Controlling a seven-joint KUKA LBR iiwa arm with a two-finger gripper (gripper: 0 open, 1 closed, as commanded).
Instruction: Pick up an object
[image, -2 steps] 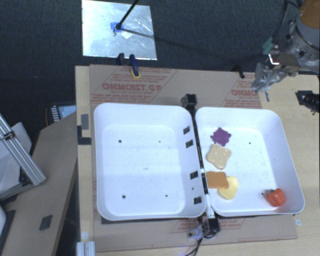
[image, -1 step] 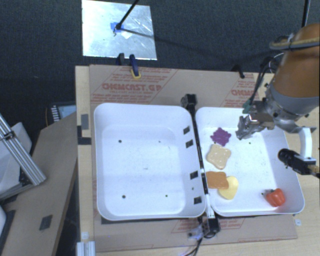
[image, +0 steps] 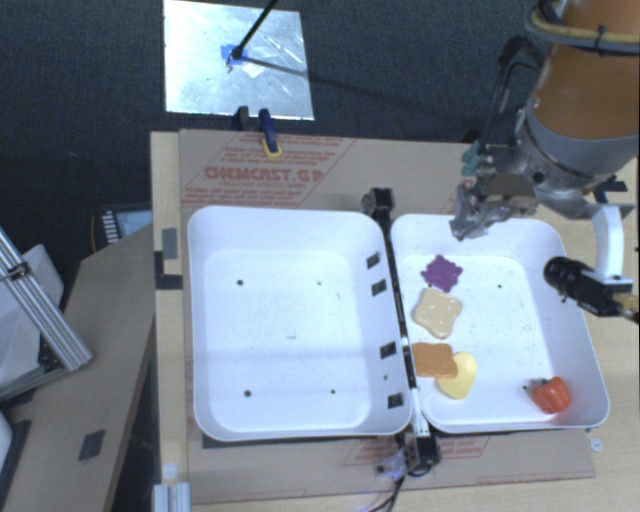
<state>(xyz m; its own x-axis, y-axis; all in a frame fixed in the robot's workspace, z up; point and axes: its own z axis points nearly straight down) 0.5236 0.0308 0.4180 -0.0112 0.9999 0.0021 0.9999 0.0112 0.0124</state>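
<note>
Your gripper (image: 470, 222) hangs over the right bin's (image: 500, 412) far rim; its finger state cannot be told. The purple toy (image: 441, 271) lies just below: likely light, flat, grasp across its edges.

left white bin (image: 215, 330), foil sheet (image: 238, 58), cardboard (image: 265, 172)

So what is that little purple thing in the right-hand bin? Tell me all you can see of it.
The small purple lobed piece looks like a flat toy of soft plastic or foam, with a bumpy, flower-like outline. It lies flat on the floor of the right white bin, near its upper left, just above the pale tan toast-shaped piece. Nothing grips it.
</note>
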